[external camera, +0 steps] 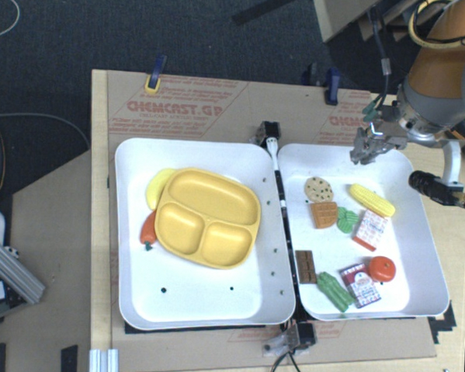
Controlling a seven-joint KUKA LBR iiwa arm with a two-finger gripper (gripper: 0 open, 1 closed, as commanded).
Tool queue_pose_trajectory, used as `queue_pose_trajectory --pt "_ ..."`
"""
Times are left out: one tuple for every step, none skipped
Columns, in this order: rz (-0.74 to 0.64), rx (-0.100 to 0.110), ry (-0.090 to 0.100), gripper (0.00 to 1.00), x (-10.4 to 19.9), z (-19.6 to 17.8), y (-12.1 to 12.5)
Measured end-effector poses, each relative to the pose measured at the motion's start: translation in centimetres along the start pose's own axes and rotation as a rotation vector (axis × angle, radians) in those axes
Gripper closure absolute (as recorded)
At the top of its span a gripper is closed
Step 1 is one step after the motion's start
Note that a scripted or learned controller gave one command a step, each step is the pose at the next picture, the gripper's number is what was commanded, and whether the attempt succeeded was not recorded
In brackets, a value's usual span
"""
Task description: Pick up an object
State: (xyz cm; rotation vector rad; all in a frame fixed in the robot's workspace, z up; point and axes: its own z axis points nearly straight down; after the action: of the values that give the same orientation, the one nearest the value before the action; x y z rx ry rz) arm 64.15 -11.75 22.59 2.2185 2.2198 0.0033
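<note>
- The hand (pixel 366 152) hangs over the far edge of the right bin (pixel 431 262); I cannot tell whether it is open or closed, and nothing shows in it.
- This looks like the approach step: next it must choose a target, perhaps the corn (pixel 372 200) just near of it, and descend.
- The yellow tray (pixel 207 216) in the left bin (pixel 130 215) hides most of a red piece (pixel 148 230).

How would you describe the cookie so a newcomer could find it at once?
Start at the right bin, the one crowded with toy food. Go to its upper left area, near the divider between the bins: the cookie lies there, just above a brown toast-like piece. It is the only round, tan item speckled with dark chips.
</note>
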Motion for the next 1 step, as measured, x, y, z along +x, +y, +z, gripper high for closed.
queue_pose_trajectory --pt "-0.003 0.006 0.002 1.00 4.47 0.62 -0.97"
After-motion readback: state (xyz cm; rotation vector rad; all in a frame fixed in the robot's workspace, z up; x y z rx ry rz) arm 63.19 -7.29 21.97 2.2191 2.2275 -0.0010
